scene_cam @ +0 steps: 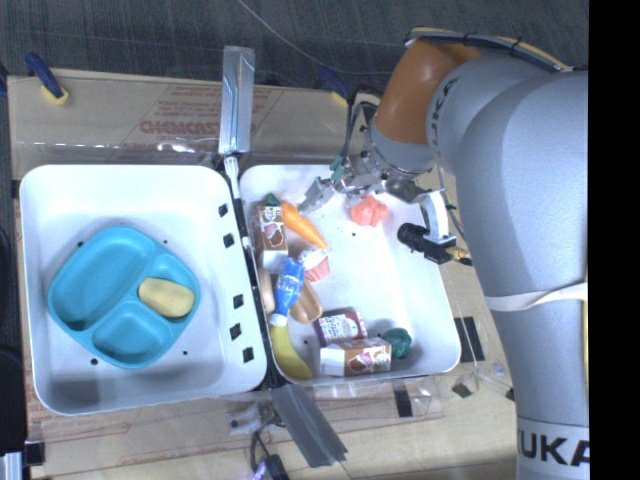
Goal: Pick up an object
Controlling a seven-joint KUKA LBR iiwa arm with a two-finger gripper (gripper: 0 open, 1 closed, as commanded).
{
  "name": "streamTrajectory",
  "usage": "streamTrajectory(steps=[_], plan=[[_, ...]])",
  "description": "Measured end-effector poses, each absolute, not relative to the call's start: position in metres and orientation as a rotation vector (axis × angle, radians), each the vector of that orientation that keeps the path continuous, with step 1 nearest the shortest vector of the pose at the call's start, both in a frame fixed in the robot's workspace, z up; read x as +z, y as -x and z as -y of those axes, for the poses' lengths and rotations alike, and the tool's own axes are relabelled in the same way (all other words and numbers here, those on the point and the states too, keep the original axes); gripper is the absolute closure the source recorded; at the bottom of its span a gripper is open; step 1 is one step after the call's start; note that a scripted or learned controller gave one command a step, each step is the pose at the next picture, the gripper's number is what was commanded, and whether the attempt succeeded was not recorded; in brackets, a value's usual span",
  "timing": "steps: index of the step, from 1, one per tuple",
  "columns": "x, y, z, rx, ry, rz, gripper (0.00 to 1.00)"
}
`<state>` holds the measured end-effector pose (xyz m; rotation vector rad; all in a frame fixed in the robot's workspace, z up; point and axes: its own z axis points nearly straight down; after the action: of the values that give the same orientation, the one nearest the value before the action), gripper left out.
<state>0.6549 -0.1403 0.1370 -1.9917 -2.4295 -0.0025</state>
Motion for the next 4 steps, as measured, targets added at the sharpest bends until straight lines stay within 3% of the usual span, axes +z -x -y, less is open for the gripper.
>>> streamTrajectory(steps=[1,2,3,4], plan=[[0.108,-0.652,0.117,-0.001,1.436,2.83,0.0],[0.107,-0.662,0.131,-0.005,1.771,2.621,0.0],[0.117,-0.663,0.13,-0.005,1.761,2.627,1.0],[0.115,-0.662,0.129,-0.003,1.758,2.625,0.0]])
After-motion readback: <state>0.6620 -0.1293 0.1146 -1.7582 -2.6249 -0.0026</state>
